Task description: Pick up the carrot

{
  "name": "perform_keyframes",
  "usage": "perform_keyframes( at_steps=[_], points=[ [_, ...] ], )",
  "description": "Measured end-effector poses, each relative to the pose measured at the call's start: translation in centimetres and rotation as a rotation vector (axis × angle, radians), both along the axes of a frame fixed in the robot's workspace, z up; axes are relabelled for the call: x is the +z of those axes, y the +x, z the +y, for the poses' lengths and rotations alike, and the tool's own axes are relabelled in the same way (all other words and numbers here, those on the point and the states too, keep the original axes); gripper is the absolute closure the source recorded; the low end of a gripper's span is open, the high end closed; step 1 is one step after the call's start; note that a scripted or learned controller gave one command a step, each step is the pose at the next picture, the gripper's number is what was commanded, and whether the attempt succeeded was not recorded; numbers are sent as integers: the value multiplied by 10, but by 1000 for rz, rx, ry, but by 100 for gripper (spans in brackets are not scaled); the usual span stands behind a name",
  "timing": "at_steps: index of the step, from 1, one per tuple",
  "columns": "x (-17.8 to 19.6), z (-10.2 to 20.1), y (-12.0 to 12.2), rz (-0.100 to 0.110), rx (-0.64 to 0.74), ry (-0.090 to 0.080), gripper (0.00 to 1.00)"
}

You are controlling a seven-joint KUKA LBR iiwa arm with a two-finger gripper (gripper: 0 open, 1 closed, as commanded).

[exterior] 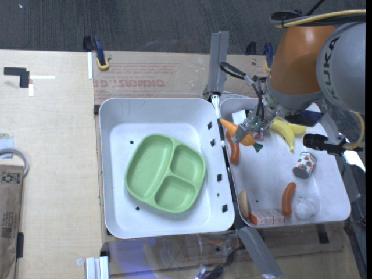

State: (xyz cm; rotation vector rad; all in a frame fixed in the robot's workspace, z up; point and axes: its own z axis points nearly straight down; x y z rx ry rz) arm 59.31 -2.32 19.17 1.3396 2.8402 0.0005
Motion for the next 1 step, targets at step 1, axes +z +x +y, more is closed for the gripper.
perform_keyframes(
  at_steps=[1],
  points=[
    [28, 21, 16, 0, -279, -1, 100]
  ],
)
